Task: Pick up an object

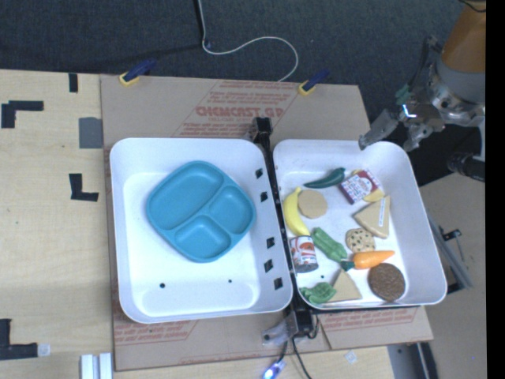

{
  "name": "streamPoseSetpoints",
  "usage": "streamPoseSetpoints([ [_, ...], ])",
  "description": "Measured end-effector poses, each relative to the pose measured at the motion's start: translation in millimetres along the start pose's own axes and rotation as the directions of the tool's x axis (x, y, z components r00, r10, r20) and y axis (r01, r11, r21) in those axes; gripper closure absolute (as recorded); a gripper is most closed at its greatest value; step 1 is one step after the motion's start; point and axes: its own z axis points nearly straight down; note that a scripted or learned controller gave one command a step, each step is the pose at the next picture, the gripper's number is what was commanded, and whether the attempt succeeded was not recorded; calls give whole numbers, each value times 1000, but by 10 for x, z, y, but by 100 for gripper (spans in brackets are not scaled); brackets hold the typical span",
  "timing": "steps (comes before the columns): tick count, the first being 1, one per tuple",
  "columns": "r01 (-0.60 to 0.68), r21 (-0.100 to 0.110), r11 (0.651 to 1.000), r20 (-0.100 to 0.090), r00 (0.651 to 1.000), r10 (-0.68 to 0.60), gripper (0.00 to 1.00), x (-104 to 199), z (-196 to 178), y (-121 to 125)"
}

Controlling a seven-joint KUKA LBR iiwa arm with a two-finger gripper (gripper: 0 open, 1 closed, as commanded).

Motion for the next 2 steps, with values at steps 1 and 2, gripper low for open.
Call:
streamPoseSetpoints([
  [1, 0, 4, 1000, -3, 1000, 0, 0, 408, -10, -805],
  [2, 1, -19, 1000, 3, 1000, -1, 0, 469, -2221, -1295],
])
